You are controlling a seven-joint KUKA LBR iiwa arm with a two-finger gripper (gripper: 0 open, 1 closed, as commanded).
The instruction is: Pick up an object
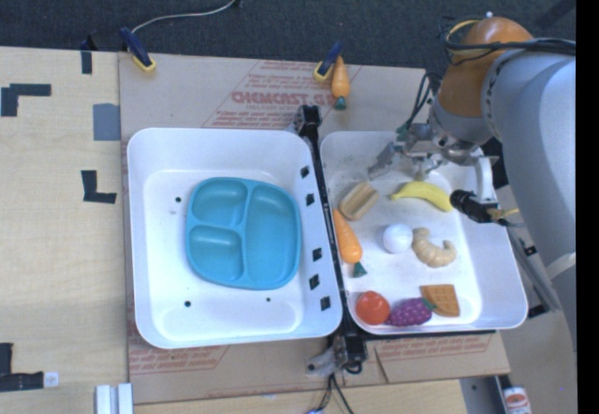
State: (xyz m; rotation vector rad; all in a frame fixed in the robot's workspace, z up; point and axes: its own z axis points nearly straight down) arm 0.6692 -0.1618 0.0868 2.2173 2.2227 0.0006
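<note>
Cardboard covers your bench under two white bins. Take the banana (423,194) as your landmark: it lies in the right bin (505,295), near its far side. Your gripper (404,152) hangs just above and left of the banana, and you cannot tell its state from this angle. Left of the banana sits a bread roll (357,200); below it, a white ball (397,237) and a croissant (435,249). Well left of the banana, the other bin (159,309) holds a blue divided plate (243,232).

red print on the cardboard sheet (253,98) — "chemcast".
</note>
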